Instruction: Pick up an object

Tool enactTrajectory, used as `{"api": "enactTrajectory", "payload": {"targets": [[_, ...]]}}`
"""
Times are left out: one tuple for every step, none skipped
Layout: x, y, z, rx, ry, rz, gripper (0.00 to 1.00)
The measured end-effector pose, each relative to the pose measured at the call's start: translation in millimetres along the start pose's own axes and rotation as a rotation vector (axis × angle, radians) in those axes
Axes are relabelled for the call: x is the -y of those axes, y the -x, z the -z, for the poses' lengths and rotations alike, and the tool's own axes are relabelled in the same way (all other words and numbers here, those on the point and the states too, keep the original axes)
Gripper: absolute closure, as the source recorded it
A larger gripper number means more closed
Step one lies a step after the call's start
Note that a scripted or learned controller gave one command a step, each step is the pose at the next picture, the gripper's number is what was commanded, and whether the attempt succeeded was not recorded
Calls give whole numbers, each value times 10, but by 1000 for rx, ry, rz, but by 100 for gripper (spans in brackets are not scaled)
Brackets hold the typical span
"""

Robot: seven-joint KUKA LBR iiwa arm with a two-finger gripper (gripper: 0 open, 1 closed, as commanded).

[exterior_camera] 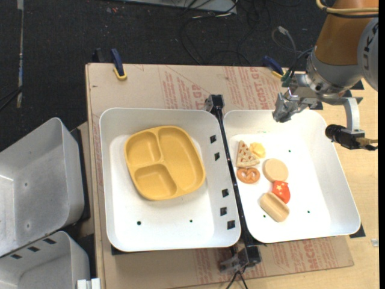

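So the stuff to grab is a little cluster of toy food in the right bin [325, 161], sitting toward its left half: a waffle wedge [245, 153], a small yellow piece [257, 149] just beside it, a pretzel [248, 174], a round tan cookie [276, 170], a red strawberry-looking piece [281, 191] and a hot dog [274, 207] nearest the front. They're packed close, some touching.

My guess is these are all light, hard plastic, so nothing fragile, but smooth and likely to skid on the white bin floor. The hot dog looks like the easiest target: long, rounded, best pinched across its narrow width. The cookie and pretzel lie flat and low, which seems harder to get under.

The left bin [120, 221] holds a yellow divided tray [163, 162], not really a candidate.

The arm comes in from the right, wrist angled down, with the pincer [283, 114] hanging over the back edge of the right bin, well apart from the food. Can't tell from this angle whether it's apart or together. Nothing is visibly in it.
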State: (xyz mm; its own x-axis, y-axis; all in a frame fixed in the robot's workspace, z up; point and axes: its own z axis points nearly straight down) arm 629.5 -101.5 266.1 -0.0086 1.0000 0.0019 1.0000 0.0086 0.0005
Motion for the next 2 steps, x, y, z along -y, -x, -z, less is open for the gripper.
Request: {"api": "enactTrajectory", "payload": {"targets": [[-20,-622,-146,0,-2,0,100],[-75,-1095,-278,0,-2,-1,100]]}}
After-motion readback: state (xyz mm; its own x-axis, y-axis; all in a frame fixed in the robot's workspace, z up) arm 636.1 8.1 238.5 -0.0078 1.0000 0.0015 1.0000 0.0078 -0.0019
